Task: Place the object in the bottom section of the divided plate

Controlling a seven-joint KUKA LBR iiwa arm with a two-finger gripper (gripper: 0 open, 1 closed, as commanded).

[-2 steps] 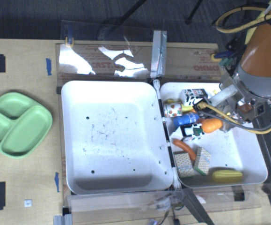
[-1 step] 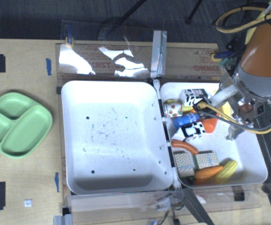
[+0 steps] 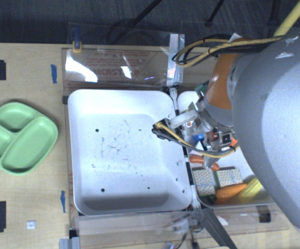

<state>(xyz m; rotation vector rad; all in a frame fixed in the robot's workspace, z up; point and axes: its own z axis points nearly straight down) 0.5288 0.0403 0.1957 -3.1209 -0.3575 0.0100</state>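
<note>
- I am watching the arm (image 3: 274, 113) reaching in from the right, its grey bulk covering most of the right bin (image 3: 243, 198) and its orange band sitting above the wrist.
- The gripper (image 3: 204, 139) is hanging low over the seam between the two bins, wrapped in cables; I cannot tell from here whether it is spread, closed, or carrying anything.
- I am reading this as the picking stage: the wrist is poised above the right bin's contents because that is where the candidates are lying.
- In that bin I am seeing an orange carrot-like piece (image 3: 230, 191), a yellow item (image 3: 253, 188) just beside it, and two pale speckled blocks (image 3: 215, 179) touching each other; which one is the object I cannot say, since nothing shows between the fingers.
- The left bin (image 3: 124, 149) is lying between the arm and the goal, so any carry is crossing it.
- The green divided plate (image 3: 17, 137) is sitting on the bench well apart, left of both bins, with two small sections at the top and one long section at the bottom.
- That bottom section is holding nothing, so I judge the placement not yet done.
</note>
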